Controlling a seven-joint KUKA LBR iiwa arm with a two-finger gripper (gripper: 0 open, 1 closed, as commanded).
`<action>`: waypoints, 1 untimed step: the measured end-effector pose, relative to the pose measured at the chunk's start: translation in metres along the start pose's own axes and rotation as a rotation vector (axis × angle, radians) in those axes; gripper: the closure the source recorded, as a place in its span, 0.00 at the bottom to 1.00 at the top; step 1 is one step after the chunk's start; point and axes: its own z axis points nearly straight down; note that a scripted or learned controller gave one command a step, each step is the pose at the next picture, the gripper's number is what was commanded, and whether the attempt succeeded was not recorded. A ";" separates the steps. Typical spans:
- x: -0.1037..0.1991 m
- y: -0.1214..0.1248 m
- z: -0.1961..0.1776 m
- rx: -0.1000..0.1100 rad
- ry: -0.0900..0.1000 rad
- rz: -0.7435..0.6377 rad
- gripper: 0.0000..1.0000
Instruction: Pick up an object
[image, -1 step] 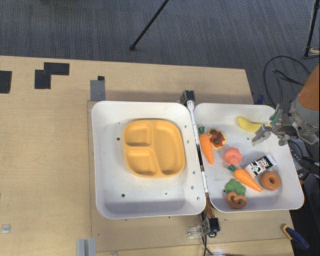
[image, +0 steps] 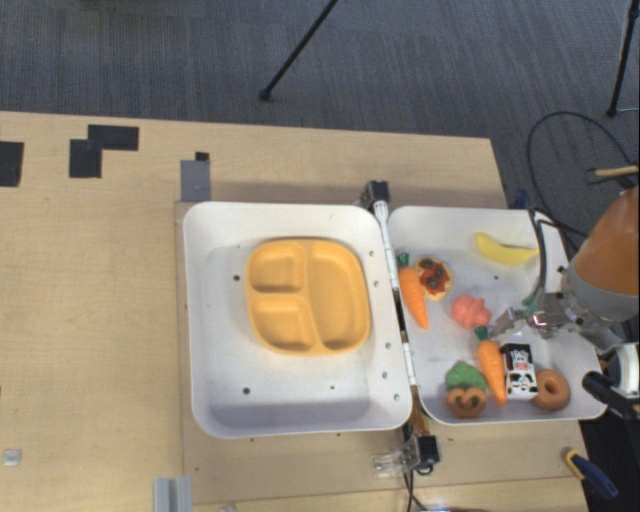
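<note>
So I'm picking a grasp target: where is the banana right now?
The banana lies in the right bin, near its far edge, beyond the pink toy and right of the pizza slice.

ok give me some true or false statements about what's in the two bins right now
1. A yellow divided plate lies in the left bin. True.
2. The banana lies in the left bin. False: it is in the right bin, near the far edge.
3. Two carrots are in the right bin. True: one by the divider, one near the front.
4. The doughnut sits on the plate. False: it sits in the right bin's front corner.
5. The gripper hovers over the left bin. False: it is over the right bin, beside the pink toy.
</note>
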 end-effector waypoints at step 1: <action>0.040 -0.024 0.003 -0.021 -0.013 -0.077 0.00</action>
